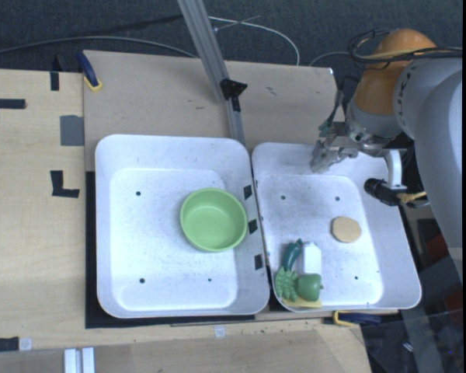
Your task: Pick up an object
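We see the end effector over the far rim of the right bin; we cannot tell its state, and nothing shows in its grasp. The tan disc lies nearer the camera from it, the green toys farther along, the green bowl away to its left.

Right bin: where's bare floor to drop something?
Right bin: bare across the back and middle, between the hand at the far rim and the tan disc; also the front right corner. Crowded at the front left corner, where the green toys cluster. Left bin: bare all around the green bowl.
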{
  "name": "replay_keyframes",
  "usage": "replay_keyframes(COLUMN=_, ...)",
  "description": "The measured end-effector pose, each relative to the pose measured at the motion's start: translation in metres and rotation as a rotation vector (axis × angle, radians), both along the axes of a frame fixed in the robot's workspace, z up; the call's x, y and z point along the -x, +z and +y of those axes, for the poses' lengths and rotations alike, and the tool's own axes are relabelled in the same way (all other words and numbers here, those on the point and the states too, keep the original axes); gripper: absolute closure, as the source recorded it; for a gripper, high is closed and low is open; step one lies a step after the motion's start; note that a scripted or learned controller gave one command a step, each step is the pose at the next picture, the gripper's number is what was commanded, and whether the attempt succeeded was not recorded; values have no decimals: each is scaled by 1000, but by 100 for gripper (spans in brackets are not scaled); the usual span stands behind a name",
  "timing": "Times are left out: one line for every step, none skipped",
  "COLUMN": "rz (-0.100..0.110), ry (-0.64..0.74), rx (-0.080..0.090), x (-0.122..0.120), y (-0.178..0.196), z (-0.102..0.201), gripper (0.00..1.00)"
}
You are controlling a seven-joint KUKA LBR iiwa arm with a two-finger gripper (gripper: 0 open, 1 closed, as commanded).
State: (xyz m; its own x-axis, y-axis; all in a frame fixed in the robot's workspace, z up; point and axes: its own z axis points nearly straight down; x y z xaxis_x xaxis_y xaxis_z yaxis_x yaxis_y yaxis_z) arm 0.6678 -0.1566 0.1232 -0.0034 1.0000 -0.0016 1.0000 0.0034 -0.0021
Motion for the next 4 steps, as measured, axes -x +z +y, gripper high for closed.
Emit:
replay_keyframes(rz=-7, ry=-2, rx=0, x=-3, y=61, z=-6, gripper=100)
replay_keyframes(rz=-8, ry=-3, rx=0, x=4, y=121, z=-10, gripper=100)
replay_keyframes(rz=-2, ry=-2, rx=-2, x=3, y=124, z=-9, gripper=100)
replay_keyframes(rz=-1, ry=3, rx=-3, x=3, y=131, z=45, gripper=100)
